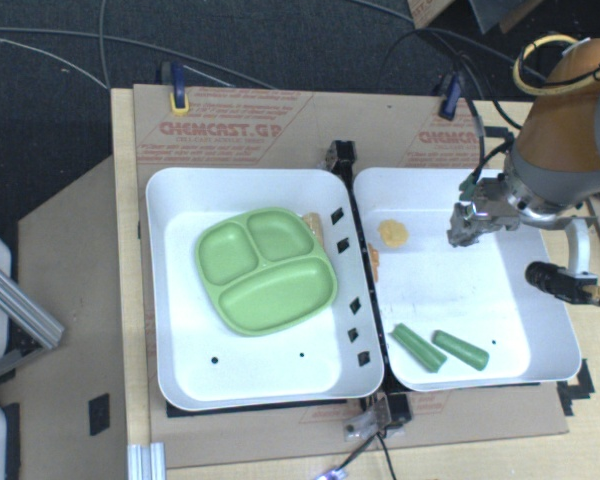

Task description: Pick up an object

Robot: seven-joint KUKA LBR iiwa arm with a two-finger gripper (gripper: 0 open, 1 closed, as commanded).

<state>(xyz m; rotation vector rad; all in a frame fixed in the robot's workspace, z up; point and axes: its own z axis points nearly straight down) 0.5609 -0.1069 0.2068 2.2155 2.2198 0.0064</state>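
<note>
My gripper (466, 230) hangs over the upper middle of the right bin (500, 288), with the grey and orange arm behind it at the right. Nothing shows between its fingers. A small yellow round piece (393, 233) lies to its left in the same bin. Two green cylinder-like pieces (418, 347) (461, 349) rest near the bin's front edge, well below the gripper.
The left bin (180, 298) holds a green divided plate (267, 269), with a small tan piece (312, 226) at its upper right edge. Another tan bit (374, 260) sits by the divider between the bins. Cables run over the dark floor behind the bench.
</note>
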